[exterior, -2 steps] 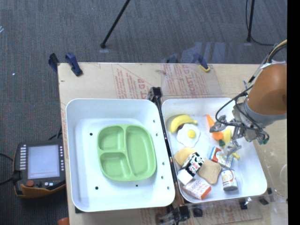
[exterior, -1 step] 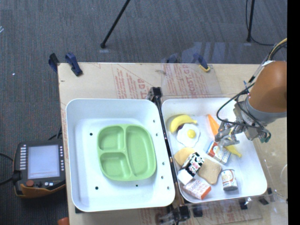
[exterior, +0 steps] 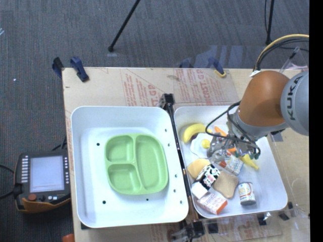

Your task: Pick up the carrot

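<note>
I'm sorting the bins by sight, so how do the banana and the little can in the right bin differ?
The banana is yellow, curved and lies flat at the bin's far left; the can is white and red, round, and sits near the front right. The banana looks longer than the can. Both lie in the right bin.

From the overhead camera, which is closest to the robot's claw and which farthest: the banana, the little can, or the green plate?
Measured from the gripper in the right bin:
1. Banana, just to its left, near the bin's top-left corner.
2. Can, lower right, near the bin's bottom edge; not much farther than the banana.
3. Green plate, clearly farthest, in the left bin.
</note>
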You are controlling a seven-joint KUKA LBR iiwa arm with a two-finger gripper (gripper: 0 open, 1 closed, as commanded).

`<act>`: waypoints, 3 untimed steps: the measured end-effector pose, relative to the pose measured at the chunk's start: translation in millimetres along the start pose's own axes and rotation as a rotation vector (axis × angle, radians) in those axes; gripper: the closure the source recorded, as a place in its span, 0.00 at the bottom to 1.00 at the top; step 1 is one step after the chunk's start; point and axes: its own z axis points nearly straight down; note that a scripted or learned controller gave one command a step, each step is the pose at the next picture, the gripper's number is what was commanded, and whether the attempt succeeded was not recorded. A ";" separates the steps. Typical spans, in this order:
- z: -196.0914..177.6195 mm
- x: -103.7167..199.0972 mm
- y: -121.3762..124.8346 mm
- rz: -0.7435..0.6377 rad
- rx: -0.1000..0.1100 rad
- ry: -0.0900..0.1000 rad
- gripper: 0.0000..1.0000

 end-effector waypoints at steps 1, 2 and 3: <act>-103.4 20.1 124.7 -0.069 0.000 -0.008 1.00; -101.8 83.5 149.2 -0.084 0.001 0.004 1.00; -161.1 67.5 175.6 -0.344 0.002 0.000 1.00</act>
